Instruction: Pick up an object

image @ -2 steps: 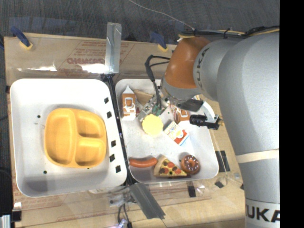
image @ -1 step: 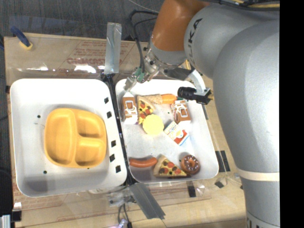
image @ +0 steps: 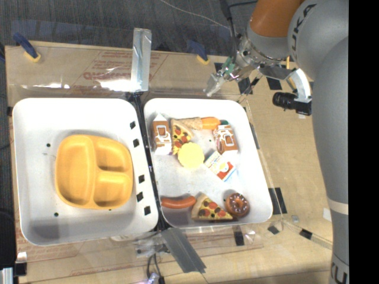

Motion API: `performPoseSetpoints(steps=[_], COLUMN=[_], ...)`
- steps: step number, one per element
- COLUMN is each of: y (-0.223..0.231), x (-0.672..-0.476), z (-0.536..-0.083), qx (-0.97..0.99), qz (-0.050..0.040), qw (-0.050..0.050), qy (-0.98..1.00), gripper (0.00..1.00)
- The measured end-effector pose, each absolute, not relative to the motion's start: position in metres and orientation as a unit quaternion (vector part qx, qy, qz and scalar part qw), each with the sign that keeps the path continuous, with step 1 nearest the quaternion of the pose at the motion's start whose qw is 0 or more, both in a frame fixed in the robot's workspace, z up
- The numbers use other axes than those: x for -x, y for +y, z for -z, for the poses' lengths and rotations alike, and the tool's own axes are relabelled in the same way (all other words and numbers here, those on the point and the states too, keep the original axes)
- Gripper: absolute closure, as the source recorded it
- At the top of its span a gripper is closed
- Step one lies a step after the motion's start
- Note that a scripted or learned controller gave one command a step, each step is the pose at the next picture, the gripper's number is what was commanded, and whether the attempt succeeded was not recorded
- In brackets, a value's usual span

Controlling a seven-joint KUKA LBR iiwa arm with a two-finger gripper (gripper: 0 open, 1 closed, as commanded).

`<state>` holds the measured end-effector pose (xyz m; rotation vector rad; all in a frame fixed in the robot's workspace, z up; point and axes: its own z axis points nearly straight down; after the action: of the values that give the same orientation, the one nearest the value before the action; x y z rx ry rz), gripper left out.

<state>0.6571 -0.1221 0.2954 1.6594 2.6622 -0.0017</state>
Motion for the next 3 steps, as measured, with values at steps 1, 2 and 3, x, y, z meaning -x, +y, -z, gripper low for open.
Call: performPoseSetpoints(steps=[1, 2, 3], y=[-0.112, -0.089, -0.082], x=[-0.631, -0.522, -0.556], z=[-0.244, -0.252, -0.276], qx=[-0.495, -0.501, -0.571], qz=[0.0009, 0.0006, 0.0003], qw=[-0.001, 0.0, 0.001], qy=[0.869, 0.865, 0.821], gripper=[1.0, 1.0, 1.0])
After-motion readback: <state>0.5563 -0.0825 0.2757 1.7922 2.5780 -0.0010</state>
